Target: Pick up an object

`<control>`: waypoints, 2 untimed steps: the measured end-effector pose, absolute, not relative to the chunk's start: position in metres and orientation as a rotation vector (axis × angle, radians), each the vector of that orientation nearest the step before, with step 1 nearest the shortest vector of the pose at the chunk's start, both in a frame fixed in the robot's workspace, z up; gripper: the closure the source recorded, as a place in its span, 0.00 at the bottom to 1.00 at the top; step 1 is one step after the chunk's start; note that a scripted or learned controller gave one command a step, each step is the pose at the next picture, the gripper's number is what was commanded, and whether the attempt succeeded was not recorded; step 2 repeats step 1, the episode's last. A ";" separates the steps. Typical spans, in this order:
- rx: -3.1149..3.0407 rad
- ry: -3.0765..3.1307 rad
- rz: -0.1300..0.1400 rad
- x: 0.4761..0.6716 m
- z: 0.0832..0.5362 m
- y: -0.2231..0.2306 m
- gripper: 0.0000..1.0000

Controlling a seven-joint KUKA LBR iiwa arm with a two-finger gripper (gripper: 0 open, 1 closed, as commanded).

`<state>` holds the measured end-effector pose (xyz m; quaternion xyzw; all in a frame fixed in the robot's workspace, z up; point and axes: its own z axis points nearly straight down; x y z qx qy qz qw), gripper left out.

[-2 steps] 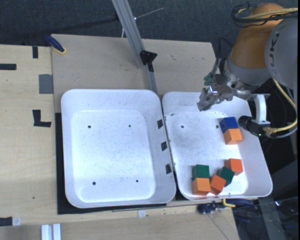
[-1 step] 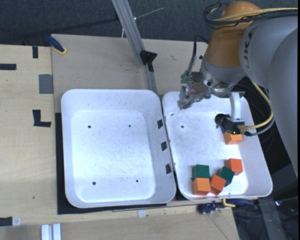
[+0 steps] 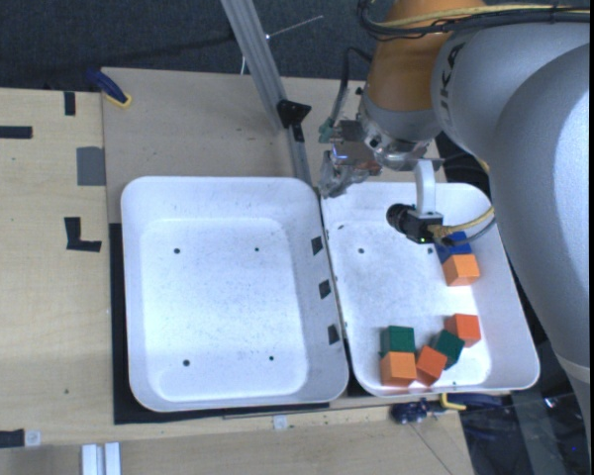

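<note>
A light wooden bench [image 3: 40, 295] fills the lower and left part of the camera view. Small black marks [image 3: 76, 234] and a grey patch [image 3: 91, 165] lie on it, well to the left of the pincer. A black mat [image 3: 119, 364] lies under the bins. Behind the bench the floor [image 3: 99, 13] is dark grey. A slanted metal pole [image 3: 257, 47] stands just left of the pincer.

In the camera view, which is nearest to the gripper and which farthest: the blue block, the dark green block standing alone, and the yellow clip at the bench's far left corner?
Measured from the gripper:
1. Blue block, right bin, its upper right part.
2. Dark green block, right bin, near its front.
3. Yellow clip, on the bench, upper left of the view.
</note>
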<state>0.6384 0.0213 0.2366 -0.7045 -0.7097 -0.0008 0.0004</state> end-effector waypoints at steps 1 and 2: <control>-2.213 -2.228 -0.003 0.652 0.245 0.075 1.00; -2.213 -2.228 -0.003 0.652 0.245 0.075 1.00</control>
